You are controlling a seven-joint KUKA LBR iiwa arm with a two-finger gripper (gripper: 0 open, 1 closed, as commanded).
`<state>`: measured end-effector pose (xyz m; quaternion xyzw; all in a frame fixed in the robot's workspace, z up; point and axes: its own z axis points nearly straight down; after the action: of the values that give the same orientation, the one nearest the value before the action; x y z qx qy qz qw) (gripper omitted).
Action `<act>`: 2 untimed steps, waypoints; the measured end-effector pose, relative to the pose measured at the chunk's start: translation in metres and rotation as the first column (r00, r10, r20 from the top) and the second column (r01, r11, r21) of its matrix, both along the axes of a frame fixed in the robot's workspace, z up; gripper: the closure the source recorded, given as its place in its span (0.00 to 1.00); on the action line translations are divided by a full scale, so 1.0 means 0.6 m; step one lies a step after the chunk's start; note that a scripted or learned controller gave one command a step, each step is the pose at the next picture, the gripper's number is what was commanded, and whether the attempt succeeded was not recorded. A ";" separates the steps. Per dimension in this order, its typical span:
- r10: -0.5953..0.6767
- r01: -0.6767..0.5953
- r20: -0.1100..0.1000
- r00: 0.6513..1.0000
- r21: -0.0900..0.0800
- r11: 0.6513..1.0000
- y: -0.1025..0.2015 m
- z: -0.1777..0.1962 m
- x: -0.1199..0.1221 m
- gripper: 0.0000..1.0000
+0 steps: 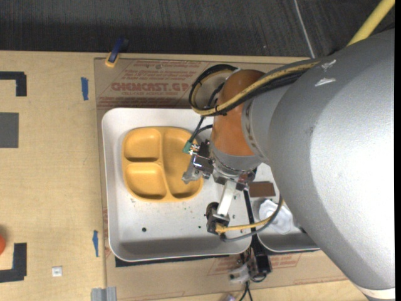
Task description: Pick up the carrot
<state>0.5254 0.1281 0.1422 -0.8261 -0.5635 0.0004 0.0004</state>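
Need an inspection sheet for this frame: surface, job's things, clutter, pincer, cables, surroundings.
surface: left bin, white, a few dark specks on its floor; right bin mostly under the arm.
job's things: nothing seen that reads as a carrot.
clutter: yellow divided plate in the left bin; brown block and crumpled white thing at the right bin, beside the arm.
pincer: pincer over the plate's right rim; whether it holds anything cannot be told.
cables: black loops by the orange band; yellow cable along the arm.
surroundings: cardboard sheet under the bins; blue tape mark; red-orange thing cut off at the left edge.
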 end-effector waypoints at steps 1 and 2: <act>-0.012 0.012 0.000 1.000 0.000 1.000 0.012 -0.002 0.045 0.00; 0.471 -0.472 0.013 0.882 0.009 0.882 0.000 -0.088 0.044 0.00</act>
<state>0.5516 0.1280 0.0891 -0.6643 -0.7474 -0.0071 0.0025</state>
